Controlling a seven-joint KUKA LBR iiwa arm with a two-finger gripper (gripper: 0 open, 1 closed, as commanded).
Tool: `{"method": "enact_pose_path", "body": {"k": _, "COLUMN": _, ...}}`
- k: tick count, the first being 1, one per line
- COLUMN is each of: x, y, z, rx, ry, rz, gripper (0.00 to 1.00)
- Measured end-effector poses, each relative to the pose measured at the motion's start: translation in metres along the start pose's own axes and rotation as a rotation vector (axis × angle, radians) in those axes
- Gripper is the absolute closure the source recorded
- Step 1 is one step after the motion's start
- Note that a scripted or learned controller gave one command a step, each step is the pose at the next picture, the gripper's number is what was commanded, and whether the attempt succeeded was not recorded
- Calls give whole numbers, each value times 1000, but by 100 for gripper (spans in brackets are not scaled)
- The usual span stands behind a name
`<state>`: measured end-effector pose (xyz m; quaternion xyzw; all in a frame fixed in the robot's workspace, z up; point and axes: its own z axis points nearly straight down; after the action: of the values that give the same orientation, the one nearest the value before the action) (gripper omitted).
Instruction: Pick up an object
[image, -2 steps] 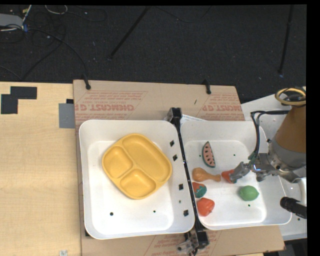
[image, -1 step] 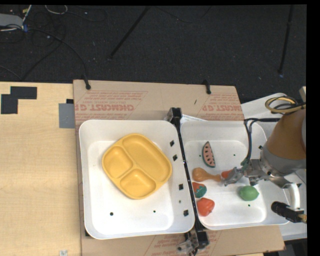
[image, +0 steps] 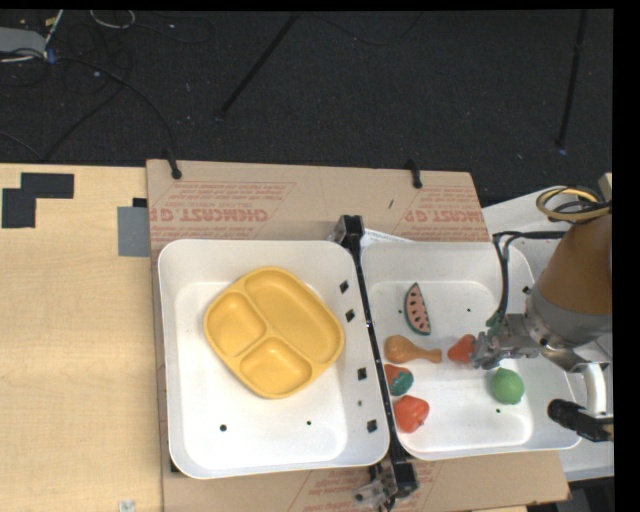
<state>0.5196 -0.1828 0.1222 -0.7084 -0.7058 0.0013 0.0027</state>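
Now the gripper (image: 487, 350) is low inside the right bin (image: 440, 440), close to that bin's right wall, and it seems to reach for a small red piece (image: 461, 349) that lies touching it on its left side. I cannot tell how the fingers stand, because the wrist covers them from above. Near the red piece are other toy foods: a watermelon slice (image: 417, 308) above it, a tan drumstick (image: 411, 350) just beside it on the left, a green ball (image: 507, 386) below the gripper, and two more pieces, red (image: 410, 411) and teal-and-red (image: 398, 379), near the divider (image: 365, 340). A yellow divided plate (image: 273, 330) lies in the left bin (image: 190, 440), probably only as another choice. The cardboard (image: 300, 205) under the bins carries upside-down print, maybe "CHEMCAST GP".
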Motion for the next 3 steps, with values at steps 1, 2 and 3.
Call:
{"method": "enact_pose_path", "body": {"k": 1, "x": -4, "y": 0, "z": -63, "rx": -8, "ry": -3, "rz": -5, "gripper": 100}}
{"method": "enact_pose_path", "body": {"k": 2, "x": -3, "y": -8, "z": -109, "rx": -8, "ry": -3, "rz": -5, "gripper": 100}}
{"method": "enact_pose_path", "body": {"k": 3, "x": -3, "y": -7, "z": -158, "rx": -9, "ry": -3, "rz": -6, "gripper": 100}}
